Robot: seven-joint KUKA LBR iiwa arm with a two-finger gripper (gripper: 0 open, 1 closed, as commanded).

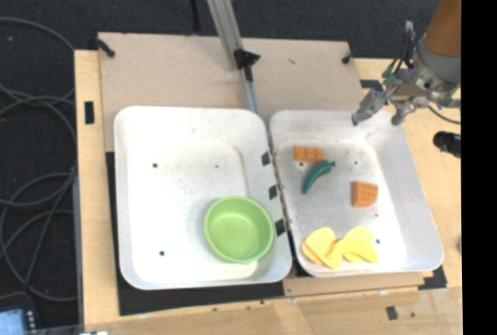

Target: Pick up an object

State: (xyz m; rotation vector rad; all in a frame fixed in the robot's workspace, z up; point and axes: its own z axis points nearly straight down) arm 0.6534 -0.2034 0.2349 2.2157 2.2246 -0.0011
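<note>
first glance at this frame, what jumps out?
The round lime-green plastic bowl in the near right corner of the left white bin is the loudest thing. Next, the right white bin holds the small stuff: a yellow flat piece at its near edge, two orange blocks and a teal curved piece between them. The gripper hangs open over that bin's far right corner, nothing between its fingers.

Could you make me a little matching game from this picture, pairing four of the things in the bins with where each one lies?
Things:
1. green bowl
2. yellow pieces
3. dark green pepper-like toy
4. gripper

Places:
A. near edge of the right bin
B. over the far right corner of the right bin
C. near corner of the left bin, by the divide
D. middle of the right bin

Pairs: 1-C, 2-A, 3-D, 4-B
</note>
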